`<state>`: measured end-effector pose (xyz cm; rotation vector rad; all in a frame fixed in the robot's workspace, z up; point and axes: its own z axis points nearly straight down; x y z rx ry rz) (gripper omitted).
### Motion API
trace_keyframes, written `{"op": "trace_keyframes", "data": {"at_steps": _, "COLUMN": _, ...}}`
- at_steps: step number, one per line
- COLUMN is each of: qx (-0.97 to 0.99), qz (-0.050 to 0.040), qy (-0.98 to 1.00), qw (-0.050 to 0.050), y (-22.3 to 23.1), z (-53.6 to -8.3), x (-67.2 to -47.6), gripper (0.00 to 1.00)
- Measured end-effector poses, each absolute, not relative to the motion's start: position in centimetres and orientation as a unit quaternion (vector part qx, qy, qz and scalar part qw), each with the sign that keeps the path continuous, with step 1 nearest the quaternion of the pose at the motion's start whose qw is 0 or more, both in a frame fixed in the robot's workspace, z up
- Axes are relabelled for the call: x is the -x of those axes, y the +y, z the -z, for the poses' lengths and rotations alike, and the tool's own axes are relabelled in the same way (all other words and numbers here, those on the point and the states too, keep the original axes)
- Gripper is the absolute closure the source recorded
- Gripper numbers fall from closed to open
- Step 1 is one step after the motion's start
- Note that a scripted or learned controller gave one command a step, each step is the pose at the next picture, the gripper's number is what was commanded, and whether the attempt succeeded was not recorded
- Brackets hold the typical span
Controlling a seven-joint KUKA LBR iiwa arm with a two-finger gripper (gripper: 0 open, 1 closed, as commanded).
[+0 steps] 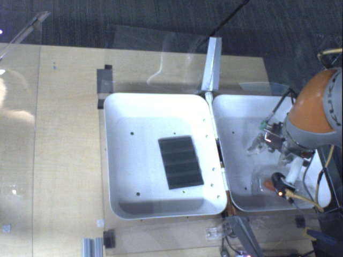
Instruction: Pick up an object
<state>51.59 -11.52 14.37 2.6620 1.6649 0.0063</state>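
A dark grey ridged rectangular pad [181,162] lies flat in the middle of the left bin [120,143]. In the right bin [236,122] a small orange-red object [266,185] rests near the front wall. My gripper [259,142] hangs low over the middle of the right bin, a little behind and to the left of that orange-red object. The grey arm with its orange band [316,108] comes in from the right and hides the right part of this bin.
A metal upright post [211,66] stands at the back where the two bins meet. Black clamps [105,79] sit at the left bin's corners. Cables and a small lit part [280,191] hang by the arm at the front right.
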Motion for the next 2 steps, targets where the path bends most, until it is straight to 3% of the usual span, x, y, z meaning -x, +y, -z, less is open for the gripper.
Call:
{"op": "trace_keyframes", "data": {"at_steps": 1, "qx": -0.881, "qz": -0.0020, "qy": 0.472, "qw": 0.001, "y": -7.7, "z": -18.5, "x": -50.5, "gripper": 0.00}}
{"op": "trace_keyframes", "data": {"at_steps": 2, "qx": -0.861, "qz": -0.0004, "qy": 0.508, "qw": 0.001, "y": -14.9, "z": -20.4, "x": -63.4, "gripper": 0.00}}
